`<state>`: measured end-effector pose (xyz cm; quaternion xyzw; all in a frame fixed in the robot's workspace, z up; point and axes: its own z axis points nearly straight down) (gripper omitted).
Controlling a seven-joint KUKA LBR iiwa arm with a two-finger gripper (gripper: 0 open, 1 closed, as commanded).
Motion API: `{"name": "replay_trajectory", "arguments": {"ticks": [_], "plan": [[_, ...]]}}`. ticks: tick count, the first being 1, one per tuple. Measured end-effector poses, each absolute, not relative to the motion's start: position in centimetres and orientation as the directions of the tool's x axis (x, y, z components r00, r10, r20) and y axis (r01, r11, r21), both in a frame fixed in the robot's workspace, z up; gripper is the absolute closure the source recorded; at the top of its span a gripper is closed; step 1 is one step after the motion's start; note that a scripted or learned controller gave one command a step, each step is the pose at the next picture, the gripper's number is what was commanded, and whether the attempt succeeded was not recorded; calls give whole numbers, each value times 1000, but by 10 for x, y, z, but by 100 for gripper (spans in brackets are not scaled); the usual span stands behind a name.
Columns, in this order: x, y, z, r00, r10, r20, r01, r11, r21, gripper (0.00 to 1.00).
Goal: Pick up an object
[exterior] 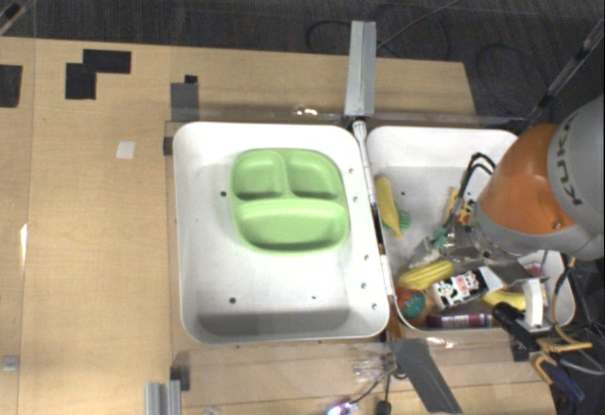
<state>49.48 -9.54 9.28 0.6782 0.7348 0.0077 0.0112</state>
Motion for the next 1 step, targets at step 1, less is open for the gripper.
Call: {"name": "replay_trajectory", "arguments": {"ticks": [1], "plan": [[497,-92,104,-84,996,0,996,84,30,100]]}}
